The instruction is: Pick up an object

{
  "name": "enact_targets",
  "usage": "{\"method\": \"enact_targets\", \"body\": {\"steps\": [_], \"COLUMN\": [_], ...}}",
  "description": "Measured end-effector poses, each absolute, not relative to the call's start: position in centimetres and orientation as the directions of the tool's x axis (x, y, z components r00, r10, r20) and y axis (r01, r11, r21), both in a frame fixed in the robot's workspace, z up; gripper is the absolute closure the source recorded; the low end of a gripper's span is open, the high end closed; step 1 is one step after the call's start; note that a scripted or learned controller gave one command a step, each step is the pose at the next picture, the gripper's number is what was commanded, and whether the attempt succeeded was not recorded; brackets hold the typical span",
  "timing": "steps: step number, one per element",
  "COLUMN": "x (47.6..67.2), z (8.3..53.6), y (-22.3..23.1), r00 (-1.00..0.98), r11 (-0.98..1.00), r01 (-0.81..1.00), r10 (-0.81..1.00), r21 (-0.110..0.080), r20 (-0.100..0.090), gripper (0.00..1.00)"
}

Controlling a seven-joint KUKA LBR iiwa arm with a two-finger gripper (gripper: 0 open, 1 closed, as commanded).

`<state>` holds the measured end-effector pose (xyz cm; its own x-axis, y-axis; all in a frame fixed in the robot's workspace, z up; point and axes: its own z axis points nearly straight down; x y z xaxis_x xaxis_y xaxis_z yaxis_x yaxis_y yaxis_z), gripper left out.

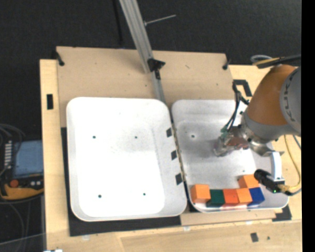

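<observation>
Well, from where I stand the arm (270,106) comes in from the right, its orange band bulking over the right bin (199,114). The pincer (224,145) hangs low over the middle of that bin, close to the bare floor, and it is too blurred and small for me to tell how it stands; I see no block in it. The blocks sit well apart from it, huddled along the bin's near edge. An orange block (201,192) is at the left end, a green block (217,197) just beside it, then another orange one (231,196) and a lighter orange one (244,195), with a blue block (256,195) at the right. One more orange block (249,181) sits just behind that row, next to a black part of the arm. The left bin (121,156) lies alongside, both on the wooden tabletop (121,62). A metal rail (139,30) slants in from above.
</observation>
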<state>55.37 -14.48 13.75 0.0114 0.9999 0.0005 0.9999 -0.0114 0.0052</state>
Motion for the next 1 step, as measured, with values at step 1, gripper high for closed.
{"method": "enact_targets", "body": {"steps": [1], "x": [55.11], "z": [18.16], "y": [-14.68], "r00": [0.008], "r11": [-0.008], "r01": [1.000], "r10": [1.000], "r21": [0.006], "r20": [-0.001], "gripper": [1.00]}}
